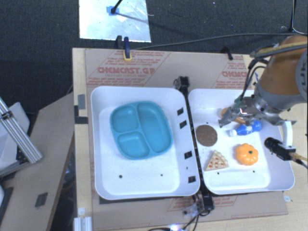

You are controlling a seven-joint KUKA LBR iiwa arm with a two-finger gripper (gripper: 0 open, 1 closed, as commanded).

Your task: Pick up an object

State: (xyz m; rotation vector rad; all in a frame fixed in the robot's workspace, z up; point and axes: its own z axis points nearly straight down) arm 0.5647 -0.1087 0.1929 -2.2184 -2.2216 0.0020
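Observation:
In the right bin (240, 184) lie a brown round cookie (207, 135), a waffle wedge (216, 161), an orange pumpkin (247, 154), a blue and white bottle-like toy (246, 128) and a small orange item (225, 112). My gripper (234, 115) hangs low over the bin's far middle, right beside the orange item and just left of the blue toy. The gripper body partly hides the orange item. Nothing shows between the fingers.
The left bin (139, 179) holds a blue divided plate (140, 129). A black hinge strip (188, 129) runs between the two bins. The arm (284, 76) reaches in from the right over the right bin's far corner.

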